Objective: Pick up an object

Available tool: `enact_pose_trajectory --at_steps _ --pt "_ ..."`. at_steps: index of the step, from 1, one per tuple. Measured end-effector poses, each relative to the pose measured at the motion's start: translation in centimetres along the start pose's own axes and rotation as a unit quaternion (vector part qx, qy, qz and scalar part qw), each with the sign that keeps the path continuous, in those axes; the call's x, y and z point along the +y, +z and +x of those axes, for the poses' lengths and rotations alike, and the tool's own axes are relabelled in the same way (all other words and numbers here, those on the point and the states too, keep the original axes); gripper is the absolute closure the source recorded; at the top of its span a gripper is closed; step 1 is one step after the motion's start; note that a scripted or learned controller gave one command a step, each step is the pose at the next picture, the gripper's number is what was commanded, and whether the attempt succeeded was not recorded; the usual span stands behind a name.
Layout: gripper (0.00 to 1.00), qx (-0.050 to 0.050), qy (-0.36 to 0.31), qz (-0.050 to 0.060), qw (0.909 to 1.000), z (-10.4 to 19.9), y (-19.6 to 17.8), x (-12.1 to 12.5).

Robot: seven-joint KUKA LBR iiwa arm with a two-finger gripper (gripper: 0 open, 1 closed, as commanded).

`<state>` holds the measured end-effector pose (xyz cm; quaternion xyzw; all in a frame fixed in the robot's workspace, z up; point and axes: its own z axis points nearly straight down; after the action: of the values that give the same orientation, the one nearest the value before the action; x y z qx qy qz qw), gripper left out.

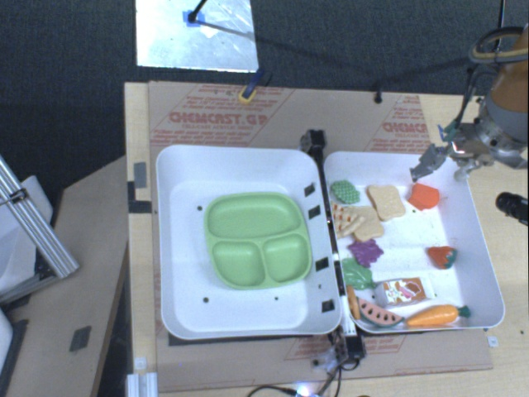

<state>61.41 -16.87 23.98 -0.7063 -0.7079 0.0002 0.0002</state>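
Fingers of the two-finger gripper (442,157) stand spread apart with nothing between them, hanging over the far right rim of the right-hand shallow white bin (483,263). Just beside the fingertips, inside that bin, lies a small orange-red block (424,196), apart from the gripper. Behind the gripper the grey KUKA arm with an orange band (501,89) reaches in from the right.

Further left along the bin's far end sit a tan slice of toy bread (385,201) and a green speckled rounded toy (345,192), with a pale waffle-like piece (354,221) just in front of them. A purple bunch of toy grapes (365,251) and a green leafy piece (357,274) lie near the bin's left wall. Toward the right side rests a red toy strawberry with a green top (441,256). Along the near edge are a small printed carton (403,290), a toy watermelon slice (378,314) and an orange toy carrot (432,314).

The left-hand shallow white bin (178,180) holds a light green plastic tray with three compartments (254,238). Both bins rest on a brown cardboard sheet with red lettering (223,110)
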Motion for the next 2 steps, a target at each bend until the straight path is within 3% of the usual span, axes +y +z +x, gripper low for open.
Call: enact_pose_trajectory --at_steps 2 --pt "0.0 0.0 0.001 0.001 1.0 -0.2 9.8 -0.9"
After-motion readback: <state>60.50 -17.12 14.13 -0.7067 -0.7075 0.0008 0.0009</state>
